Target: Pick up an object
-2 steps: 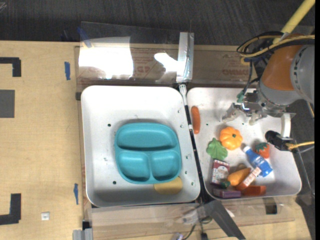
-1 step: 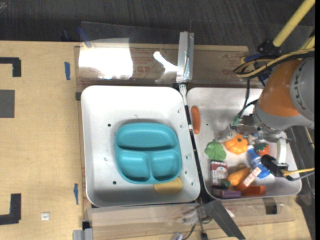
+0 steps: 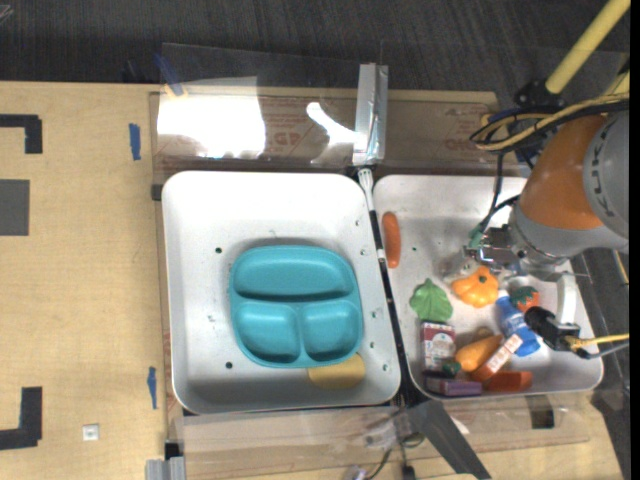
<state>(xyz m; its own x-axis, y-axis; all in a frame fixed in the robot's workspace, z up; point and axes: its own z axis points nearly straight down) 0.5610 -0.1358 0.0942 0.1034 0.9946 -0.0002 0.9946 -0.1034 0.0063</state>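
White plastic makes up both shallow bins on your cardboard-topped bench, seen from above at a slant. Your left bin [image 3: 190,268] holds a teal divided tray [image 3: 296,303] lying flat near its middle, with a tan sponge-like block [image 3: 337,372] just below the tray's lower right corner, against the bin's front wall. Your right bin [image 3: 430,203] holds a cluster of small toys toward its front right: an orange carrot-like piece [image 3: 391,240] lies alone near the left wall, a green leafy piece [image 3: 431,299] sits below it, and an orange pumpkin-like toy [image 3: 475,287] rests just right of the leaf. Further down you find a small dark red box [image 3: 437,347], a blue and white bottle [image 3: 515,325], an orange and red piece [image 3: 487,355] and a purple strip [image 3: 455,387] packed close together. Your grey arm with its orange band [image 3: 565,193] reaches in from the right, and the claw [image 3: 493,251] hovers just above the pumpkin toy. Whether the claw is wide or narrow cannot be told; nothing is visibly held.
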